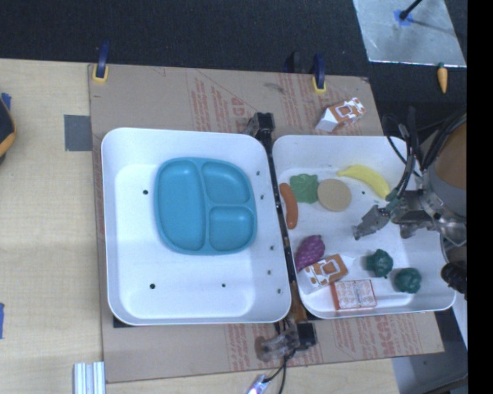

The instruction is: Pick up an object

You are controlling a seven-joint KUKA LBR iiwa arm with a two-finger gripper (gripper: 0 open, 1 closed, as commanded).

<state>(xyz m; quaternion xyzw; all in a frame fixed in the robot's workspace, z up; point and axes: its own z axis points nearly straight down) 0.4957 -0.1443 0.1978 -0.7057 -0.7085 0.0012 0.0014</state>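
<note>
The metal gripper is hanging with its fingers spread and holding nothing over the right bin, where a curved yellow banana, a flat tan disc, a knobbly purple grape bunch and two dark-green lumps are lying close around it.

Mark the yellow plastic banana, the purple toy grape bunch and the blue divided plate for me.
Yellow plastic banana (366, 179), camera view, mid-curve.
Purple toy grape bunch (310, 249), camera view, centre.
Blue divided plate (179, 203), camera view, large compartment.
</note>
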